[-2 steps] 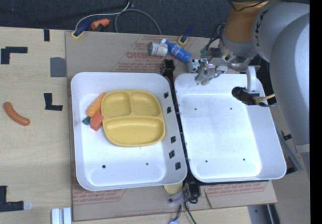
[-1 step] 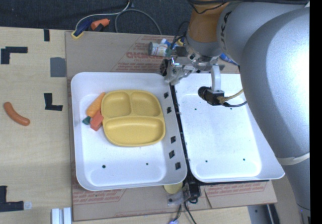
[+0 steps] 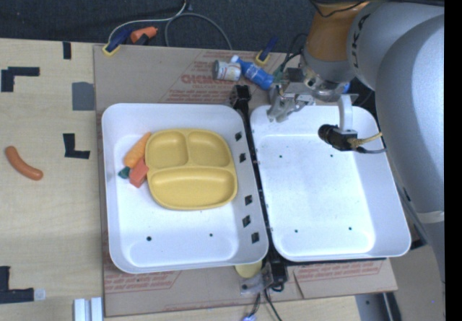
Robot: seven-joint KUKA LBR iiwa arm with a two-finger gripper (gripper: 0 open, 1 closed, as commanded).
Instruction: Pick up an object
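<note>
Gripper (image 3: 283,107) over right bin (image 3: 325,240) far edge; grip state indeterminate. Recommend traverse to left bin (image 3: 123,240), descend on carrot (image 3: 136,153) beside yellow tray (image 3: 190,168).

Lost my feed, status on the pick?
Gripper over right bin's far-left corner, nothing visibly held. Yellow plate and carrot in left bin. Nothing blocking.

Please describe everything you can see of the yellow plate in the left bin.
The yellow plate looks like smooth plastic, rounded, with three compartments: two smaller ones at the far side and one wide one at the near side. It lies flat, right side up, in the left bin. An orange carrot-like toy rests against its left edge.
</note>
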